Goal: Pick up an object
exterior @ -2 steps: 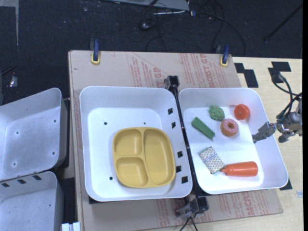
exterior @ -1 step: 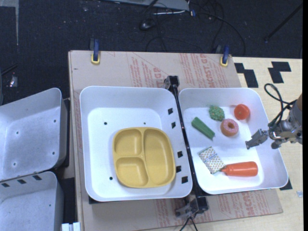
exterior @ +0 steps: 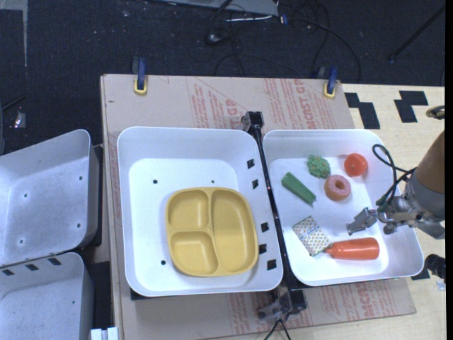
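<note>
The right bin [exterior: 396, 264] holds several small objects. An orange carrot [exterior: 352, 248] lies near its front wall, beside a checkered packet [exterior: 311, 234]. Farther back are a pink donut [exterior: 337, 188], a red tomato [exterior: 356, 164], a green broccoli piece [exterior: 318, 166] and a green pod [exterior: 298, 188]. My gripper [exterior: 362, 221] reaches in from the right and sits low over the bin floor. It is just behind the carrot and to the right of the donut, and it holds nothing that I can see.
The left bin [exterior: 134, 190] holds a yellow divided plate [exterior: 211, 231]. A black divider [exterior: 267, 204] runs between the two bins. Cables [exterior: 386, 163] hang over the right bin's back right corner. White trays [exterior: 42, 197] lie off the bench at the left.
</note>
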Controlling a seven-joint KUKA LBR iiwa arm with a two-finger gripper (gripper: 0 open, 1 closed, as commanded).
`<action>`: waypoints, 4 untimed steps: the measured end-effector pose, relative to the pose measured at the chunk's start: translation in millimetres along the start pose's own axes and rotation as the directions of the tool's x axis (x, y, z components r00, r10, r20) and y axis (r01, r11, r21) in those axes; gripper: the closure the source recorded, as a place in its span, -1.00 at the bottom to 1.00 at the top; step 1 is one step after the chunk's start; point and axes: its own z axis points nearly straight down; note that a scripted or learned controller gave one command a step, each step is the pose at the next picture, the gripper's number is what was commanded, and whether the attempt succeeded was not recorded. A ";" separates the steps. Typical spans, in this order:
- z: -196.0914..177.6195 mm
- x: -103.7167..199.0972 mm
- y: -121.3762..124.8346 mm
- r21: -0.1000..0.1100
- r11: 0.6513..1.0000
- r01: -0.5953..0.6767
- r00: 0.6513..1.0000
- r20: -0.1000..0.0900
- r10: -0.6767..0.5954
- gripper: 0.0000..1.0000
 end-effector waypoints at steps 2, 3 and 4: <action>35.2 0.5 0.8 -0.007 1.000 0.000 1.000 0.003 0.000 1.00; -28.2 1.9 1.4 -0.012 1.000 0.004 1.000 0.005 -0.004 1.00; -77.8 1.7 2.8 -0.012 1.000 0.005 1.000 0.006 -0.004 1.00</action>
